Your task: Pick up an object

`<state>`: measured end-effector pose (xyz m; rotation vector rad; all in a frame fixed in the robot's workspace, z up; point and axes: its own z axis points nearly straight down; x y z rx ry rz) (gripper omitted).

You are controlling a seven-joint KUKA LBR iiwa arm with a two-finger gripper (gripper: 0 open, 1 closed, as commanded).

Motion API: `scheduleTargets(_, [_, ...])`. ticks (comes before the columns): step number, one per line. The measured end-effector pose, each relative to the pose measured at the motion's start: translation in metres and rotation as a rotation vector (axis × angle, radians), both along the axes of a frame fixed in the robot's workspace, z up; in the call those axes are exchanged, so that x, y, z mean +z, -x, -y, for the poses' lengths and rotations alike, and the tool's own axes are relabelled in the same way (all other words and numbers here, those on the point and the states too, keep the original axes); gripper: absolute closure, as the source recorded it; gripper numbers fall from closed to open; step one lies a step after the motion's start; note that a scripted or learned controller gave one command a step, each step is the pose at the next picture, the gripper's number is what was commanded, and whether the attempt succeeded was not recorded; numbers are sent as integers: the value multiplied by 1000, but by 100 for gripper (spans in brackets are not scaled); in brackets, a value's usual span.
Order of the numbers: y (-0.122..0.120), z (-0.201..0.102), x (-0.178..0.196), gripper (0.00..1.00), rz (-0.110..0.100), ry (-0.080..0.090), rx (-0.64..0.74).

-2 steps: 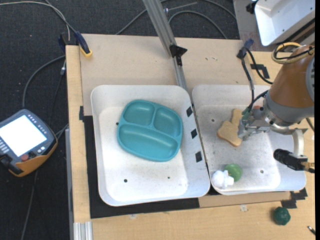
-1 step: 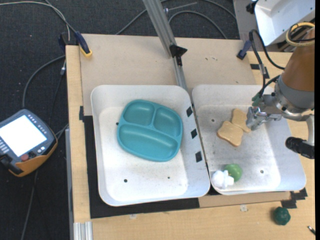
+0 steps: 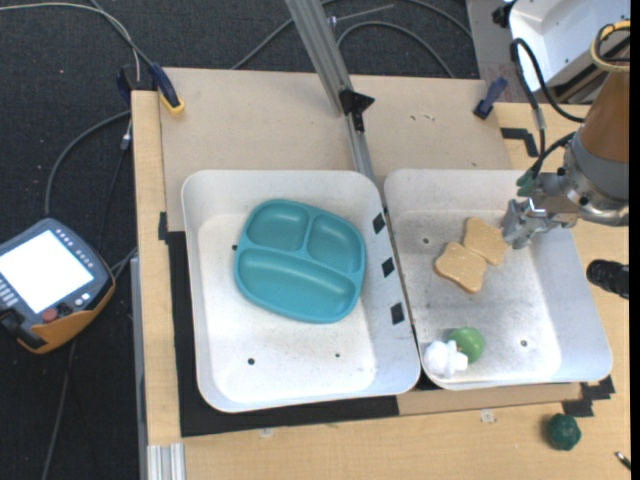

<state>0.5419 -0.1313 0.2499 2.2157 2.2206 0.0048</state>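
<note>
Two tan toast-shaped pieces lie in the right bin point(image 3: 570, 268): one point(image 3: 460, 267) near its middle and another point(image 3: 484, 240) just up and right of it, the two touching. A green and white object point(image 3: 455, 351) rests near the bin's front edge. My gripper point(image 3: 518, 227) hangs at the right side of this bin, right beside the upper toast piece. The angle hides how its tips stand.
The left bin point(image 3: 215, 268) holds a teal divided plate point(image 3: 300, 259). A metal pole point(image 3: 320, 28) slants down to the gap between the bins. A dark green ball point(image 3: 563, 431) sits on the bench at the front right. A teach pendant point(image 3: 45, 283) lies off the bench to the left.
</note>
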Motion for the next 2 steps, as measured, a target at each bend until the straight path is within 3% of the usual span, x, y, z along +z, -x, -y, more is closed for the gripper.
scheduleTargets(2, [-31,-89,-12,100,-4,-1,2])
